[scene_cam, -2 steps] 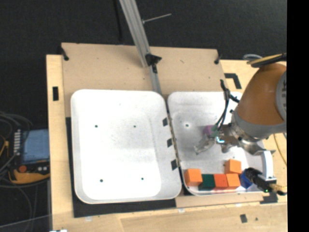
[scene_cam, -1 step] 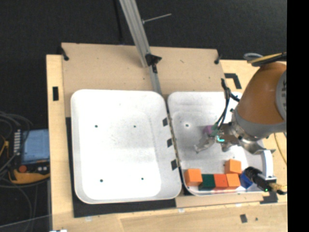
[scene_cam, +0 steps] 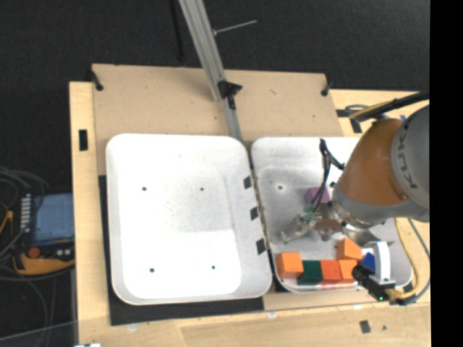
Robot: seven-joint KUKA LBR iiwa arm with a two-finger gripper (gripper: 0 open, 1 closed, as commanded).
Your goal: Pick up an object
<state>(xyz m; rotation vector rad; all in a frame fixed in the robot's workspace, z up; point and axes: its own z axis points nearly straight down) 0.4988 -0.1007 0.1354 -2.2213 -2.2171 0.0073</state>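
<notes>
Pincer (scene_cam: 312, 221) low in right bin (scene_cam: 289, 157) above orange blocks (scene_cam: 291, 264), grip state unclear.

Two shallow white bins are seen from above on a tan bench (scene_cam: 181, 103). The left bin (scene_cam: 177, 215) is marked by four small dark dots. The right bin (scene_cam: 278, 165) is partly covered by the grey arm (scene_cam: 416, 172) with its orange band (scene_cam: 372, 165), entered from the right. The gripper (scene_cam: 312, 223) is positioned low over the middle of the right bin, beside a small purple object (scene_cam: 313, 194). Along the near wall of that bin, an orange block (scene_cam: 291, 264), a green block (scene_cam: 312, 272) and a second orange block (scene_cam: 331, 270) are lined up, touching. A blue object (scene_cam: 367, 261) is seen just right of them. A metal rail (scene_cam: 206, 45) is shown running diagonally above the bins.
</notes>
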